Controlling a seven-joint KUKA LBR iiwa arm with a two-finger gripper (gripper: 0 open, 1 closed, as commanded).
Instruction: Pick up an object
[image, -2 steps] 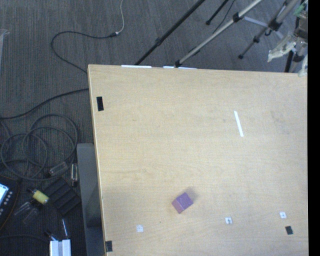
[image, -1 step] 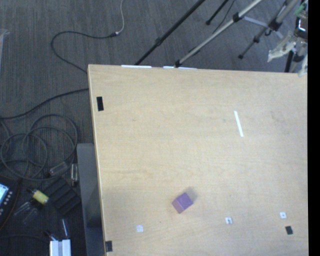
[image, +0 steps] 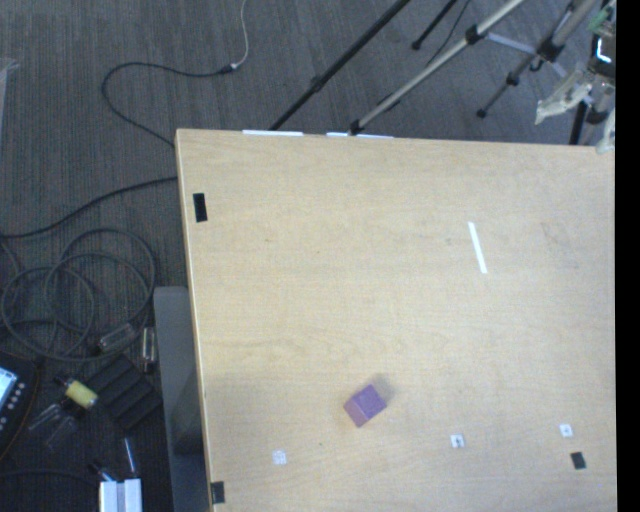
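1. A purple cube (image: 365, 405) lies on the tabletop (image: 380, 260), close to the tabletop's near edge and about midway between its left and right sides.
2. The cube is a small, pale violet block with a lighter top face and darker side faces. It sits turned at an angle to the tabletop's edges and casts a faint shadow; nothing touches it.
3. The state of the end effector, released or clenched, cannot be told, and neither can the cube's place relative to it.
4. Three small white tags (image: 457, 441) are spread along the tabletop's near edge, and a black mark (image: 578, 460) sits at its near right.
5. Farther back, right of the tabletop's middle, lies a thin white strip (image: 478, 248), well apart from the cube.
6. A black tab (image: 199, 207) sits by the tabletop's far left corner.
7. Left of the tabletop, dark cables (image: 70, 300) coil on the grey carpet.
8. Beyond the tabletop's far edge stand slanting tripod legs (image: 440, 50).
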